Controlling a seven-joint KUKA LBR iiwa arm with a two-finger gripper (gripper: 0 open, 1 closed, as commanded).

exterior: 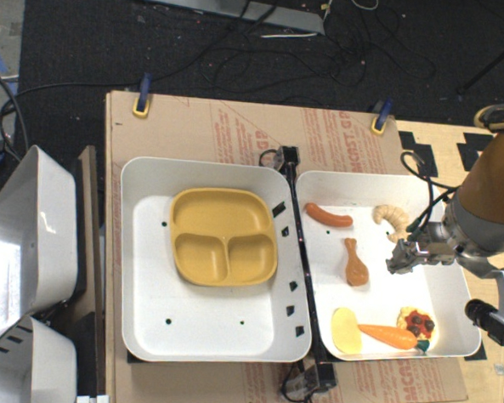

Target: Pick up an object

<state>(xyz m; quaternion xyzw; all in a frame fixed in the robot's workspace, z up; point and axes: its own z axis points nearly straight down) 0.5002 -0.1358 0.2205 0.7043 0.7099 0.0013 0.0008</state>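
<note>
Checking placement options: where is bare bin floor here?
Left bin: a bare strip around the yellow plate, widest at the near edge. Right bin: crowded with sausage, drumstick, carrot and hand; small gap mid-floor.

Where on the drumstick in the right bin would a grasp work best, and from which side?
Probably the thin handle of the drumstick, taken from above. It lies flat, narrow end toward the sausage, fat end toward the near wall, with bare bin floor on both sides. The claw sits just to its right.
</note>
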